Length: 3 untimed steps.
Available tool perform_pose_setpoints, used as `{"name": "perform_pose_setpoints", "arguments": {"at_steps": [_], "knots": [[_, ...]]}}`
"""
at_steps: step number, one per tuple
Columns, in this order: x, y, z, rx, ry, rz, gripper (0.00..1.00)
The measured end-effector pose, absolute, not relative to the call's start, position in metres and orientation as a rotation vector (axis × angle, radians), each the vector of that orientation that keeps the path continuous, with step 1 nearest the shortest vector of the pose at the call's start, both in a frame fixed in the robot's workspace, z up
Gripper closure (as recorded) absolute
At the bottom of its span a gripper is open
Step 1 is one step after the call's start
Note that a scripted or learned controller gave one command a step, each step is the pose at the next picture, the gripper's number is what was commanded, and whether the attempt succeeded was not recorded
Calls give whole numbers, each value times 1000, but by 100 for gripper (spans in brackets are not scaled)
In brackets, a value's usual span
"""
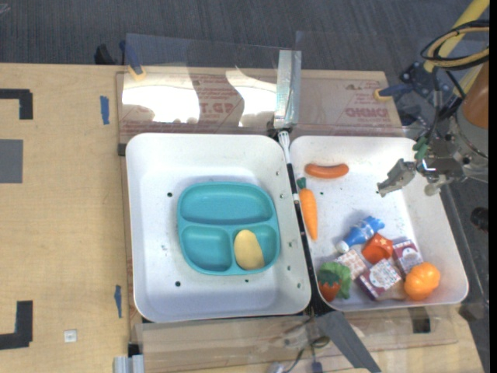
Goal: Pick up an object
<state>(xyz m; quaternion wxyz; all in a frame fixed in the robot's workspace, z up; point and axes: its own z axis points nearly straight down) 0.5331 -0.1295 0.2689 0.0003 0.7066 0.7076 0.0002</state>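
I'm hanging my fingers over the upper right part of the right bin, w/ nothing between them as far as I'm seeing; they're looking spread a bit, pointing down-left toward bare bin floor. So the pick isn't done yet, I'm judging it's barely at the approach stage. Candidates are all lying loose in the right bin: sausage just up-left of me near the back wall, carrot lying along the divider, blue bottle below me, then a crowded bunch at the front w/ red block, a couple of small cartons, an orange at the front right corner, and a strawberry w/ something green touching it. Left bin is carrying a teal tray w/ a potato sitting in its lower right compartment, well apart from me. What's left, imo: choosing one item, dropping onto it, closing, lifting. Sausage is looking nearest and least crowded; the front pile is looking tight for a clean grip.
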Motion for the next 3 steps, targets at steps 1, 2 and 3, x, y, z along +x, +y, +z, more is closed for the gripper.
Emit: {"name": "perform_pose_setpoints", "arguments": {"at_steps": [1,2,3], "knots": [[537,-146,121,2209,2249,-11,0],[542,-147,137,2201,2238,3,100],[542,-147,137,2201,2239,2,0]]}}
